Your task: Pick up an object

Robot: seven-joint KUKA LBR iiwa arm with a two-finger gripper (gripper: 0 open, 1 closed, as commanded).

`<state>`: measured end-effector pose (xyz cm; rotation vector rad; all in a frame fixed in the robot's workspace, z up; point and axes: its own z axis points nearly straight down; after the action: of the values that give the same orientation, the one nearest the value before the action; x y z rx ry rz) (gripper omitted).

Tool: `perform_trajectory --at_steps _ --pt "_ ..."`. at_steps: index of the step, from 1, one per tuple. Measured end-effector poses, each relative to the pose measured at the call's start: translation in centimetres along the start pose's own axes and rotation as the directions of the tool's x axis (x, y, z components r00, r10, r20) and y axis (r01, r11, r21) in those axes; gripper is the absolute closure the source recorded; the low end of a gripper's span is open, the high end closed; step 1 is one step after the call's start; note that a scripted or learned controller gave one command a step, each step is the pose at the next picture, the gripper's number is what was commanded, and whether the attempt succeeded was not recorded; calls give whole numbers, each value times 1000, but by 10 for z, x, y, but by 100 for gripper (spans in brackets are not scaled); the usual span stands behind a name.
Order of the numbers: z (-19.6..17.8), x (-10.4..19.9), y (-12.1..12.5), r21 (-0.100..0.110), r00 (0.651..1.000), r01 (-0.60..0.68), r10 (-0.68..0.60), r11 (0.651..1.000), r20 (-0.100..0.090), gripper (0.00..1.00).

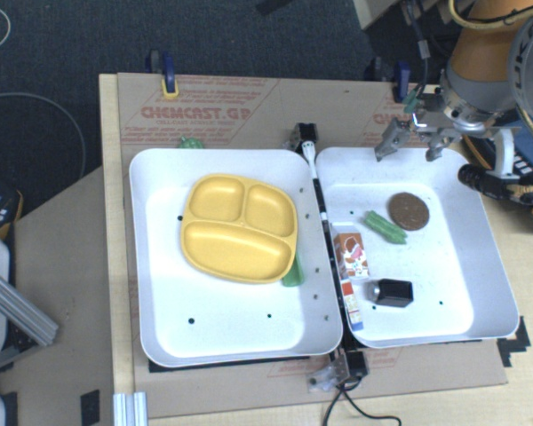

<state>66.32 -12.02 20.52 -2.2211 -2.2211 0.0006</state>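
Hovering at the right bin's [480,238] far edge, gripper [410,143] spread and holding nothing. Best bet: drop straight onto the brown disc [409,211] near that far edge, jaws straddling it. Disc looks flat, round, dark brown; green pod [385,226] just beside it.

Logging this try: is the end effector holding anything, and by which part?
Nothing is held. The end effector hangs open over the far edge of the right bin, with nothing between its fingers. The brown disc lies in that bin, apart from it.
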Motion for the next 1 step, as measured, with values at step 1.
perform_trajectory --at_steps 1 --pt "-11 0 1 -3 1000 1 -1 1000 1 100"
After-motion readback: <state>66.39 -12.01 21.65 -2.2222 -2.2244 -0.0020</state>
